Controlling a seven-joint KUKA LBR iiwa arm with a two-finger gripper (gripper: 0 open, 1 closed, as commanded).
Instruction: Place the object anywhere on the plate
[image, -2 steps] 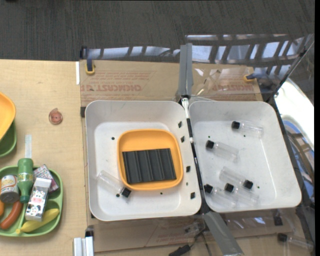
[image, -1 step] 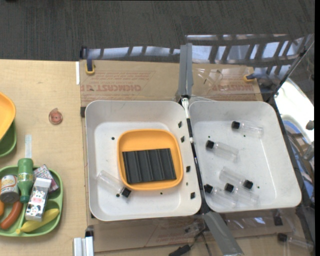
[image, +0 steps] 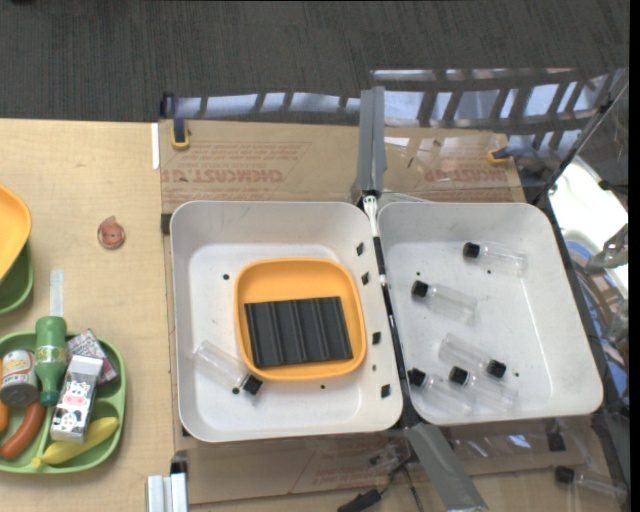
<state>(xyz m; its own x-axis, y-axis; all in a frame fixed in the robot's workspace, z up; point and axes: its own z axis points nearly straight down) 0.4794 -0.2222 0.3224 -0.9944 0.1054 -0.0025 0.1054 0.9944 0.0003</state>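
Two bins side by side on the worktop (image: 80, 200). In the left bin (image: 200, 240), a plate (image: 298, 278) at the middle; one vial (image: 222, 366) just beside its near-left corner. In the right bin (image: 530, 230), vials scattered: one (image: 492, 256) at the back, one (image: 442, 297) toward the left, several (image: 470, 372) near the front. Far left, a tray (image: 100, 440) of toy food.

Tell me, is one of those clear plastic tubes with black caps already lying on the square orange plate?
No: the square orange plate carries just a dark ribbed insert, and the nearest clear plastic tube lies beside it on the left white bin.
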